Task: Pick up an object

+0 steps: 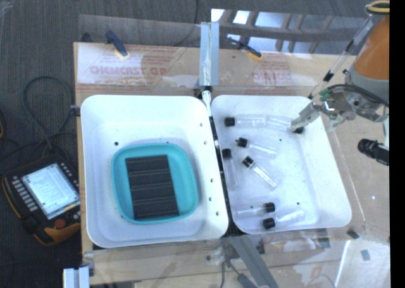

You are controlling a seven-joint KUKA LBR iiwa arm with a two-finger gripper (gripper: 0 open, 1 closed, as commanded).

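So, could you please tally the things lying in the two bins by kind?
Clear vials with black caps: 6
Teal tray: 1
Black ridged insert in the tray: 1
Total: 8
A dark speck at the far side of the vials is too unclear to count.

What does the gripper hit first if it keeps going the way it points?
Probably the clear black-capped vial near the right white bin's far wall; the gripper points left and down toward it. Height is unclear, so it may meet the floor first.
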